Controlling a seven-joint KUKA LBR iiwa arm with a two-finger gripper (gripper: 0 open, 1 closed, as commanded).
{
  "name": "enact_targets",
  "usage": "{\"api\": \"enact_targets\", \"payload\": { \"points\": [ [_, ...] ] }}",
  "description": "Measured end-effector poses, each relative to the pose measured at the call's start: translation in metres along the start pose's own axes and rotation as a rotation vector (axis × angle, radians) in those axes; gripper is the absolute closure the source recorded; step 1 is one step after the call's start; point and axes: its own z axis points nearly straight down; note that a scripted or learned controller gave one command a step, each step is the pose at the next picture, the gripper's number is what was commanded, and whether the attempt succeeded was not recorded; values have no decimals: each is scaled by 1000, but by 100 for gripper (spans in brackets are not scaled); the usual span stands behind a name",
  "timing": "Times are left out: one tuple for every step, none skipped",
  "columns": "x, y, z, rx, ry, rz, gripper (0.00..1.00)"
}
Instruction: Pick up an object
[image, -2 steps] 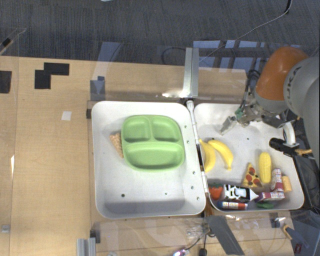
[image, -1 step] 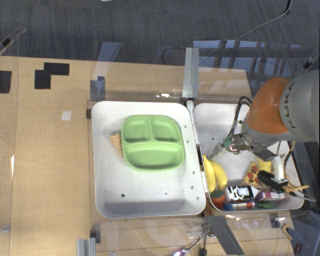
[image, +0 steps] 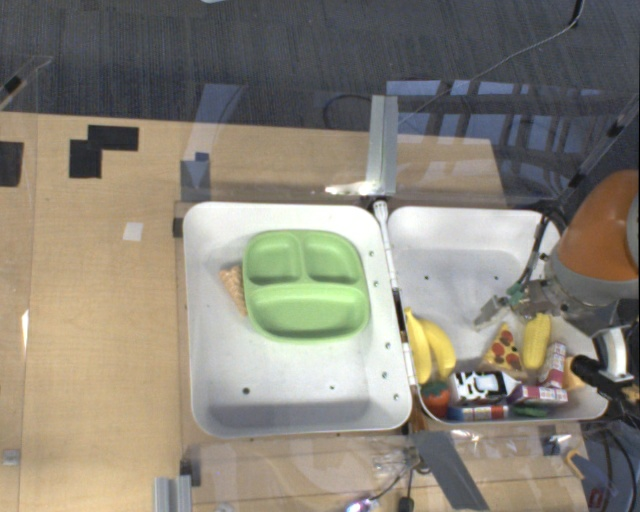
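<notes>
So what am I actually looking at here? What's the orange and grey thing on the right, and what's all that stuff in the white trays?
You are looking down at a slant from one fixed camera above a bench. The orange and grey thing is a robot arm reaching in from the right; its job is to pick up an object. At its tip is a two-finger gripper, low over the right bin. I see nothing between its fingers.

Two shallow white bins sit side by side. The left bin holds a green divided plate, with something tan and speckled poking out from under its left edge. The right bin has toys piled at its near side: bananas, a pizza slice, a corn cob, and small boxes I cannot identify.
</notes>
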Motion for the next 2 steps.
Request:
{"api": "enact_targets", "payload": {
  "points": [
    [1,3,-10,-5,1,-1,100],
    [39,2,-108,13,-3,20,100]
  ]
}}
